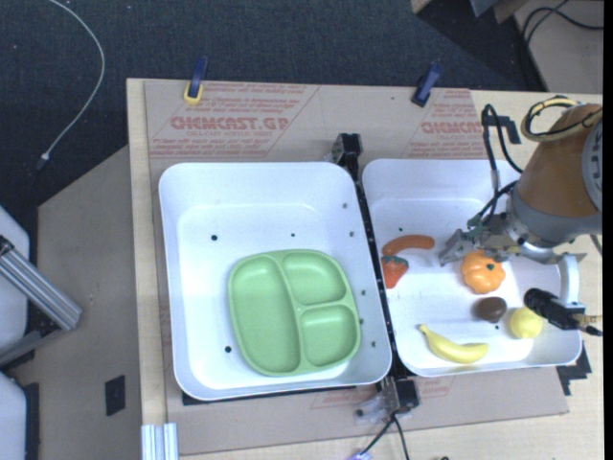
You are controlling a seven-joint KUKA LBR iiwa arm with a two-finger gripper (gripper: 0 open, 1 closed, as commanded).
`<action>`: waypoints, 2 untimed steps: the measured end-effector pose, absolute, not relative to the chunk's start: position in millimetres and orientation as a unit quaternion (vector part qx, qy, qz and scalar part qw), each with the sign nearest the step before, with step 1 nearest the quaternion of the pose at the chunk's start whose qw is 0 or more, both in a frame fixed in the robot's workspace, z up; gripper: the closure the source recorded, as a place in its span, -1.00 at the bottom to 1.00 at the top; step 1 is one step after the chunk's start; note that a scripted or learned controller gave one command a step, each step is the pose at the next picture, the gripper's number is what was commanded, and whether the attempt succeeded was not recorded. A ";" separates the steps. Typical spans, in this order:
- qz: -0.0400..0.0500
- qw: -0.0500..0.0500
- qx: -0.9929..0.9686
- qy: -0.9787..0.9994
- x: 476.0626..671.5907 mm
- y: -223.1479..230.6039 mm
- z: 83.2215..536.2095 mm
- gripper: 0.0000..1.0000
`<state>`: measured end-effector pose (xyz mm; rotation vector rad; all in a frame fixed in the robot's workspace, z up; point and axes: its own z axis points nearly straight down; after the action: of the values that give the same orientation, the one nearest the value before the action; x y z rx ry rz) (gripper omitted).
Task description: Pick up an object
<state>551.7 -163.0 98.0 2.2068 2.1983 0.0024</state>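
Several toy foods lie in the right bin (421, 185). An orange fruit (483, 273) sits mid-bin, with a brown kiwi (490, 309) and a yellow lemon (525, 323) in front of it. A banana (452, 346) lies near the front wall. Toward the left wall are an orange-red sausage (409, 244) and a red strawberry (394, 269). My gripper (476, 251) hangs low just behind the orange fruit, open, with its fingers spread to either side and nothing between them. The arm (565, 185) covers the bin's right rear part.
The left bin (192, 199) holds a green divided plate (292, 310). A black clamp (347, 148) sits at the back where the two bins meet. A black fitting (551, 308) juts over the right bin's right rim near the lemon.
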 end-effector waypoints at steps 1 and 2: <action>0.004 0.021 0.708 0.706 555.2 -164.8 111.9 1.00; 0.002 0.002 0.706 0.708 561.9 -155.9 163.0 1.00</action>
<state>561.9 -155.9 163.0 2.2152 2.2208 0.0050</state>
